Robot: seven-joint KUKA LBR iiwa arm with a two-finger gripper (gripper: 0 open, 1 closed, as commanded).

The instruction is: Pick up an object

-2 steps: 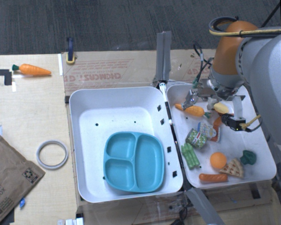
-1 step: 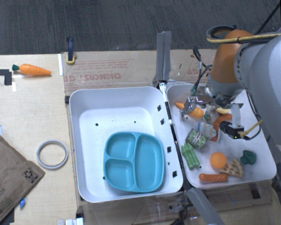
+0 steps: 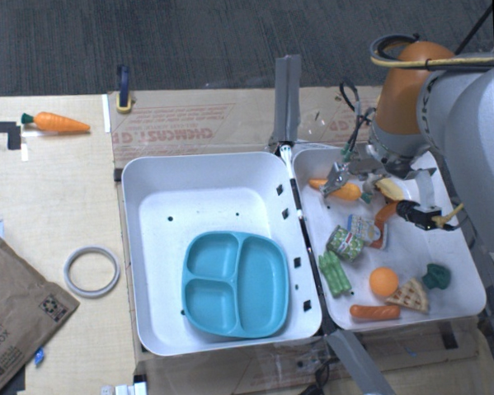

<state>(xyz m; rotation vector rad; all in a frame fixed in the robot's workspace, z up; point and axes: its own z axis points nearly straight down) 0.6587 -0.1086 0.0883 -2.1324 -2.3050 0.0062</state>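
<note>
Arm: the grey arm with the orange band [image 3: 410,72] is reaching in from the right, over the far end of the right white bin [image 3: 471,300].
Gripper: the two-finger gripper [image 3: 345,179] is hanging low in the right bin's far corner, just above a small orange piece [image 3: 344,192]; whether it is touching the piece is hard to tell.
Fingers: hidden under the wrist, so I cannot tell how they are standing.
Right bin contents: a green-and-white packet [image 3: 345,242], a green ridged vegetable toy [image 3: 334,273], an orange ball [image 3: 383,281], a tan waffle wedge [image 3: 411,295], a red-orange sausage [image 3: 375,312] and a dark green lump [image 3: 437,276] are lying spread across the floor.
Left bin: the left white bin [image 3: 148,198] is holding a blue three-part plastic plate [image 3: 235,284].
Writing: red mirrored lettering is showing on the cardboard [image 3: 193,121] behind the bins, too faint to read surely; the brown box [image 3: 17,308] at left is showing "BOX".
Bench: a toy carrot [image 3: 55,122] and a pale tape ring [image 3: 91,270] are lying on the wood.
</note>
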